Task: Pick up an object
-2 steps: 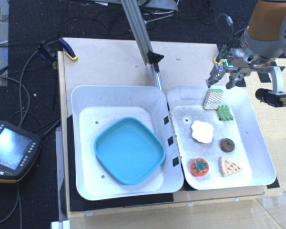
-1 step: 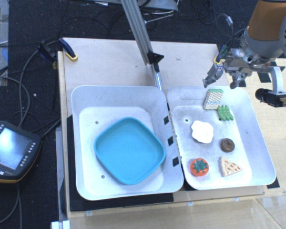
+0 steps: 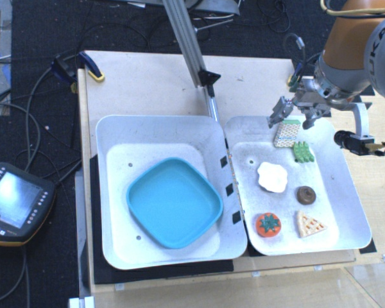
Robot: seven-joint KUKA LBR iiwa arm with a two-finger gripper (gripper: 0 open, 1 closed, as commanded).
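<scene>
Nearest the camera, along the front of the right bin (image 3: 346, 178): 1 red tomato-like piece (image 3: 268, 224) with a green top, and 1 tan waffle wedge (image 3: 310, 224) just to its right. Behind the wedge sits 1 small brown round piece (image 3: 306, 195); left of that, near the bin's middle, 1 white lumpy piece (image 3: 273, 176). Toward the bin's back: 1 green ridged piece (image 3: 303, 151), and touching its back-left side, 1 pale speckled block (image 3: 287, 133), tilted. My gripper (image 3: 294, 112) hangs over the right bin's back edge, directly above that speckled block, fingers spread apart with the block's top edge just below them; I cannot tell whether either finger touches it, and nothing sits between them. The other 5 pieces all lie forward of my gripper, apart from it. Left bin (image 3: 115, 133): 1 blue square dish (image 3: 174, 201), centred.
</scene>
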